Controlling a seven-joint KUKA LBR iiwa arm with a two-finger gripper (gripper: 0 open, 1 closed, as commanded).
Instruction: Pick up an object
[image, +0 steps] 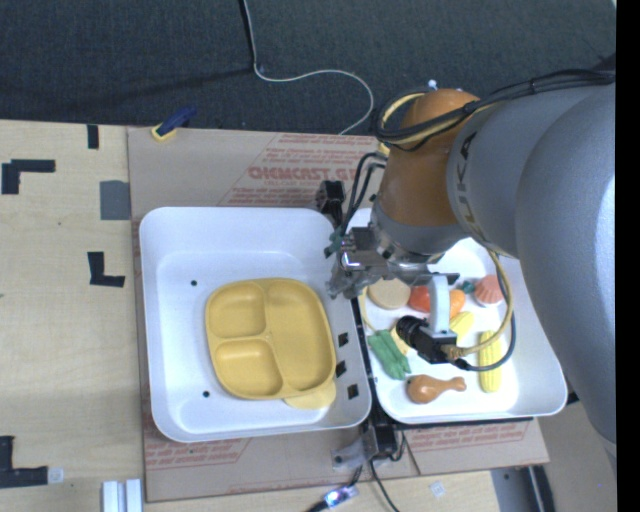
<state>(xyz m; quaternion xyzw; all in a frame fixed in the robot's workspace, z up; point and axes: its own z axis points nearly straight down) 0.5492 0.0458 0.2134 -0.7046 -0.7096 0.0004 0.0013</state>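
The grey arm (520, 180), smooth and rounded with an orange band, reaches in over the far half of the right bin (545, 385). Its gripper (342, 268) sits over the strip where the two bins meet, and whether it is apart or together cannot be told. Nothing can be seen held in it.

There are two shallow bins of glossy white plastic with rounded corners. The left bin (160, 300) spreads away from the gripper on the view's left.

In the left bin, below and to the view's left of the gripper, lies one matte yellow plate (268, 335). It is a rounded square with three compartments, and its nearest corner is just beside the gripper. One flat yellow piece (315, 398) peeks from under its lower edge.

The small toy foods lie in the right bin, below and to the view's right of the gripper:
- One yellow corn cob (491, 360), knobbly, with its long axis nearly up and down the view.
- One green pod (388, 355), slanting from upper left to lower right.
- One brown drumstick (435, 386), lying across the view with its thin end pointing right.
- One tan round disc (388, 296), nearest the gripper.
- One pinkish-red piece (487, 290), partly under the arm
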